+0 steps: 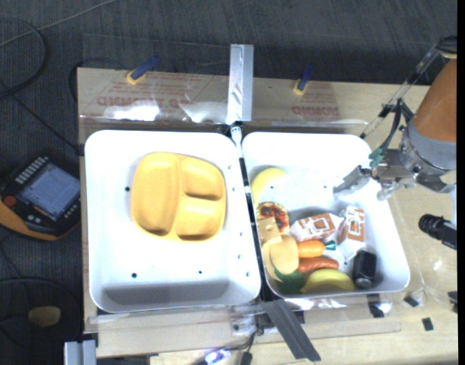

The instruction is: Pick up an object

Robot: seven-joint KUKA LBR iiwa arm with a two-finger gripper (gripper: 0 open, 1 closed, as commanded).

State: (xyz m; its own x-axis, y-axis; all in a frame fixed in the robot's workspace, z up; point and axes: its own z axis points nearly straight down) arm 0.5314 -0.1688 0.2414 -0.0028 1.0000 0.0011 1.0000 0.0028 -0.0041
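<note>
A heap of small toy foods (pixel 316 253) fills the near end of the right bin (pixel 316 147): a carrot (pixel 310 248), a banana (pixel 327 281), little cartons. The gripper (pixel 367 178) hovers over that bin's right rim, fingers seemingly spread with nothing between them. A yellow tray (pixel 177 195) sits in the left bin (pixel 110 265).
</note>
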